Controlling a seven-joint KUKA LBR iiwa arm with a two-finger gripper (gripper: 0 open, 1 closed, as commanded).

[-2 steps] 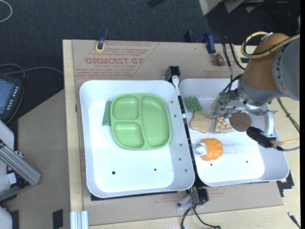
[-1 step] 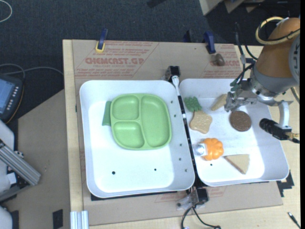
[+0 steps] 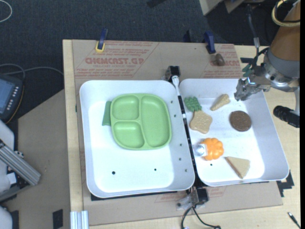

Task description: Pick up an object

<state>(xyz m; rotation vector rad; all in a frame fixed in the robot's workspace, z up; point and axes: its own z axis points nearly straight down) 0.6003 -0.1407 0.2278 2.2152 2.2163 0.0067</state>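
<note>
Currently: metal two-finger gripper (image 3: 242, 92) over right white bin (image 3: 271, 142) | finger spread unreadable | holds nothing visible | near tan wedge (image 3: 220, 102), not touching.

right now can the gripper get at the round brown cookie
Probably yes: the gripper hangs just above the cookie in the right bin, and the cookie lies apart from the other food, uncovered.

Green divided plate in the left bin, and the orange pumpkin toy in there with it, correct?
Not quite. The green divided plate is in the left bin, but the orange pumpkin toy lies in the right bin, as the camera view shows.
</note>
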